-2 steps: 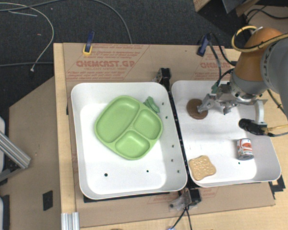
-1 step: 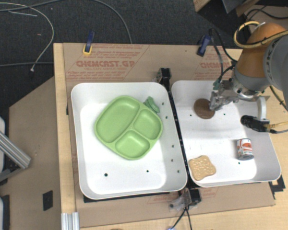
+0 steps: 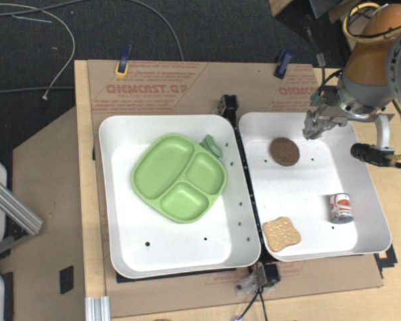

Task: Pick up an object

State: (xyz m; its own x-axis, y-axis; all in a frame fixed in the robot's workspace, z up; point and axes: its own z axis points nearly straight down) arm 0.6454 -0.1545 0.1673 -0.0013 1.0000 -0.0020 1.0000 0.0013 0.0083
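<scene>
In the right bin (image 3: 361, 179) lie a round brown cookie (image 3: 284, 151) at the back, a small red and white can (image 3: 341, 207) on its side at the right, and a tan cracker (image 3: 281, 234) at the front left corner. My gripper (image 3: 312, 130) hangs over the bin's back edge, a short way right of the brown cookie and above it. Nothing shows between its fingers. The left bin (image 3: 120, 233) holds a green three-part plate (image 3: 179, 177) with a small green object (image 3: 212, 145) at its back right rim.
Both bins rest on a cardboard sheet (image 3: 180, 79) held by blue clamps (image 3: 124, 57) at the back. A black clip (image 3: 228, 104) sits between the bins at the back. Cables lie on the dark floor behind.
</scene>
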